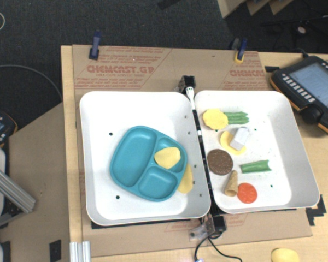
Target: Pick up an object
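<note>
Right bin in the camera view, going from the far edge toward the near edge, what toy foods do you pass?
Yellow round piece and green bean at the far end, then white block, brown disc, second green bean, tan cone, red disc nearest.

Two white bins (93,146) (295,146) sit side by side. One holds one teal tray (136,165). Two green bean pieces (236,117) (255,167) lie opposite.

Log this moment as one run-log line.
left bin: teal tray, yellow piece on it | right bin: brown disc, red disc, cone | pick: not yet
</note>
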Motion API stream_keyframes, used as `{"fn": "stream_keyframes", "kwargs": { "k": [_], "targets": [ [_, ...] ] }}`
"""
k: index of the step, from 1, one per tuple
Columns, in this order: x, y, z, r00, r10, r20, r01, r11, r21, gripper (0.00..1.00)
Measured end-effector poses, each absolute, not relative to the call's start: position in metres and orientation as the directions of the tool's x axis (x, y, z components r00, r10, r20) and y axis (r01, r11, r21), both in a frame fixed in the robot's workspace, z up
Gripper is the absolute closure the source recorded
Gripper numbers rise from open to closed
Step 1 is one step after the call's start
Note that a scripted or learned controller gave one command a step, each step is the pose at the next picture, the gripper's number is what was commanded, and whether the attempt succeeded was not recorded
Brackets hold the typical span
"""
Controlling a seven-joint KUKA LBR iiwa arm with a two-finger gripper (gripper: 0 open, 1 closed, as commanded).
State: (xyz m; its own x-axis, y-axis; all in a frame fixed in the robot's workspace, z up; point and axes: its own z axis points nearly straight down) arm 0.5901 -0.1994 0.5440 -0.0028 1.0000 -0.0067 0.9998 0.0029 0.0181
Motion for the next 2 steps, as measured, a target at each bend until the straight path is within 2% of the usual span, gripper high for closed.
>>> {"fn": "stream_keyframes", "kwargs": {
  "k": [1, 2],
  "targets": [
    [0.501, -0.181, 0.442, 0.003, 1.000, 0.004, 1.000, -0.003, -0.012, 1.00],
    [0.575, -0.196, 0.536, -0.002, 1.000, -0.007, 1.000, 0.002, 0.014, 1.00]
  ]
}}
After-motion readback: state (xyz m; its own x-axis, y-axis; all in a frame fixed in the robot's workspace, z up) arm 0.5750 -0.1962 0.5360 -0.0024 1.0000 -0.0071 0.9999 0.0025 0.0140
